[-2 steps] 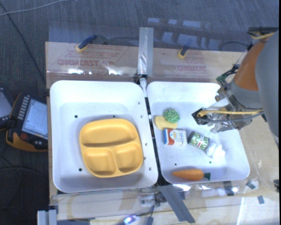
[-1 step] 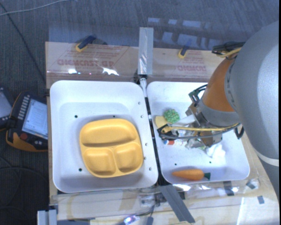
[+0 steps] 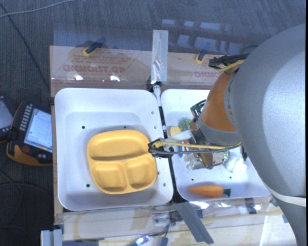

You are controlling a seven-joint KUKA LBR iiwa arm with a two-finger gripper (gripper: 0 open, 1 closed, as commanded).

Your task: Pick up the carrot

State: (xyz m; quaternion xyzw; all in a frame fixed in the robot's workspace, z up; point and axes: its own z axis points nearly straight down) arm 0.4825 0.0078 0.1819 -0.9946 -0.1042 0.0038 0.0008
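The carrot (image 3: 207, 190) is orange with a small green stub at its right end. It lies flat near the front wall of the right bin (image 3: 180, 188). My gripper (image 3: 205, 159) hangs below the orange band of the arm (image 3: 218, 109), over the middle of the right bin. It is a little behind the carrot, with a gap between them. The wrist hides most of the gripper from above, and nothing shows in it.
A yellow divided plate (image 3: 122, 160) lies in the left bin (image 3: 72, 106). A thin yellow and black cable (image 3: 190, 146) crosses the wall between the bins. Small green and pale items (image 3: 183, 125) sit in the right bin beside the wrist. The large grey arm body (image 3: 277, 111) covers the right side.
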